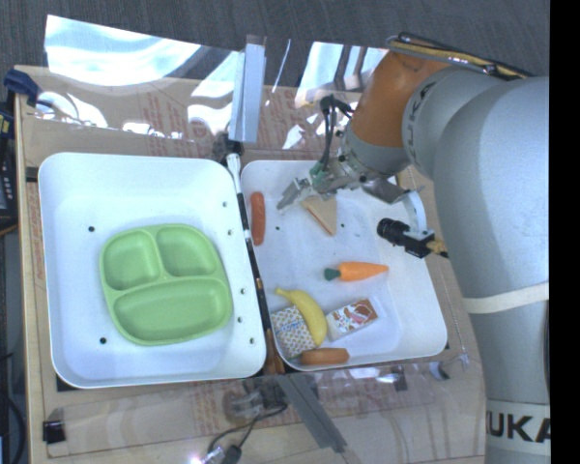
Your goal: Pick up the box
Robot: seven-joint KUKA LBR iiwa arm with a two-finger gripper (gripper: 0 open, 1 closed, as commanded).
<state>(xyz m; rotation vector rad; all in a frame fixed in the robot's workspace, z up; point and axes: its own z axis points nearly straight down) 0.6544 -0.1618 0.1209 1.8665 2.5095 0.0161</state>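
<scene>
The box [353,318], a small white and red carton, lies flat near the front of the right bin [420,303], between a banana and the bin's right wall. My gripper [304,190] hangs over the back of that same bin, far from the box, just above a tan sandwich wedge [321,214]. Its fingers stand open with nothing between them.
In the right bin are a banana [305,312], a patterned block [290,330], a carrot [357,272], a sausage [258,217] by the left wall and another [324,358] at the front. The left bin [68,191] holds a green divided plate [164,283].
</scene>
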